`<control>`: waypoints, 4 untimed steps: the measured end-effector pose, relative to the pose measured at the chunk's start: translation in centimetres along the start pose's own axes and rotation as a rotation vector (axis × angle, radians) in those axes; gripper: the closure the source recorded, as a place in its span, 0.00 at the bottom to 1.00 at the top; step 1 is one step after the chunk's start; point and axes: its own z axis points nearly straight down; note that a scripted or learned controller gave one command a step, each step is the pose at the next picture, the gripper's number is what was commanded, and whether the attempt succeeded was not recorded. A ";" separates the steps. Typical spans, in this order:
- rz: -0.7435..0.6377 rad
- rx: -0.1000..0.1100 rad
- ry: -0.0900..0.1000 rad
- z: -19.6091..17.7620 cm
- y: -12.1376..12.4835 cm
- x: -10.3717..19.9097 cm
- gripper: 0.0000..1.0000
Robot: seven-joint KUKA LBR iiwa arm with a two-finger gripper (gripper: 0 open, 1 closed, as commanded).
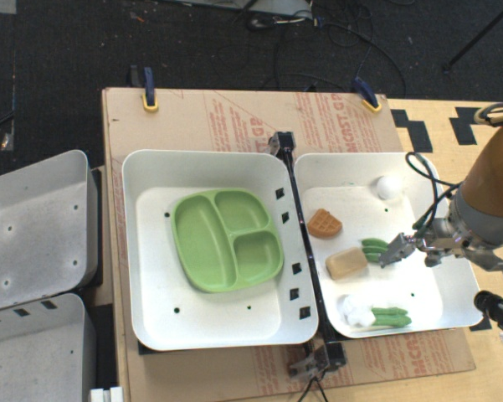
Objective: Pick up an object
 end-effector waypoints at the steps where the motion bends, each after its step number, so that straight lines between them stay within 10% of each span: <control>1: 0.003 0.002 0.001 4.9 0.2 -0.9 0.00; 2: 0.002 0.003 0.001 10.3 0.2 -0.8 0.00; 3: 0.004 -0.001 0.000 9.0 0.3 -0.9 1.00; 4: -0.002 -0.006 -0.002 4.5 1.0 -1.2 1.00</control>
